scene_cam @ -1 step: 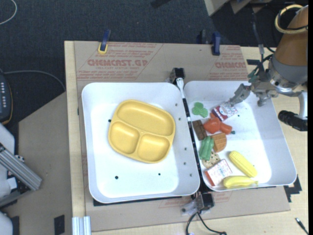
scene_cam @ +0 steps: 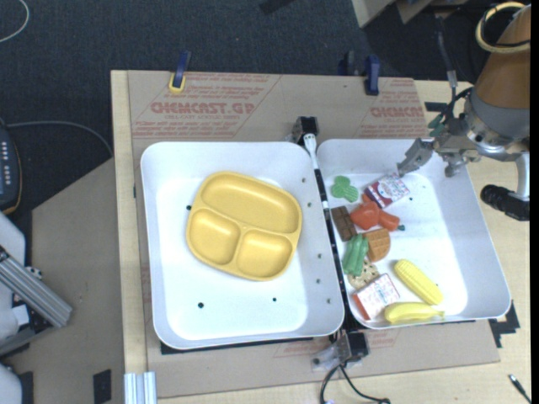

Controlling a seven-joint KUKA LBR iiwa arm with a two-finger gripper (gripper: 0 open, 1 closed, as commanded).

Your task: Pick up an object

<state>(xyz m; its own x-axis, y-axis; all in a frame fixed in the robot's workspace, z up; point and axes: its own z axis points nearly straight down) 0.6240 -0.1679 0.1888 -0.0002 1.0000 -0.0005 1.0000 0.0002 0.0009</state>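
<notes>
Camera view: the gripper hangs over the right bin, near its far wall, fingers spread and holding nothing. Just beside its left finger lies a red-and-white packet; whether they touch is hard to tell. Nearer lie a corn cob, a banana and a carrot. The left bin holds a yellow tray.
</notes>
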